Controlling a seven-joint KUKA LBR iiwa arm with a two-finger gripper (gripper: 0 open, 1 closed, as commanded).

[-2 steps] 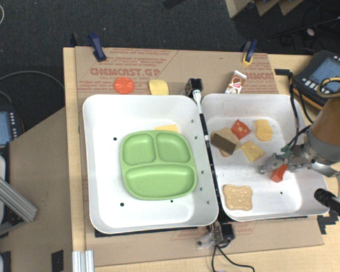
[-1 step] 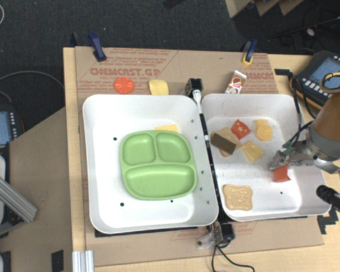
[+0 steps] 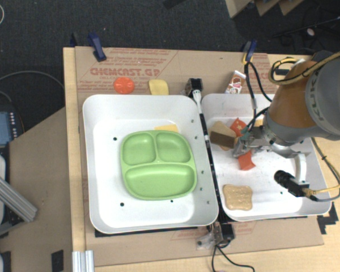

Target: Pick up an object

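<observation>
The arm (image 3: 297, 103) reaches into the right bin (image 3: 272, 205); its gripper (image 3: 243, 146) sits low among a brown block (image 3: 221, 137) and two red pieces (image 3: 246, 161). A toast slice (image 3: 238, 197) lies nearer. The left bin (image 3: 102, 208) holds a green tray (image 3: 157, 164).

The gripper (image 3: 245, 146) is hanging over the right bin (image 3: 283, 205). A block (image 3: 246, 161) is lying just below it, a slab (image 3: 221, 138) just to its left, another block (image 3: 238, 127) just behind. A toast piece (image 3: 238, 197) is sitting nearer the front. Far left, a divided plate (image 3: 157, 165) is resting in the left bin (image 3: 102, 169).
</observation>
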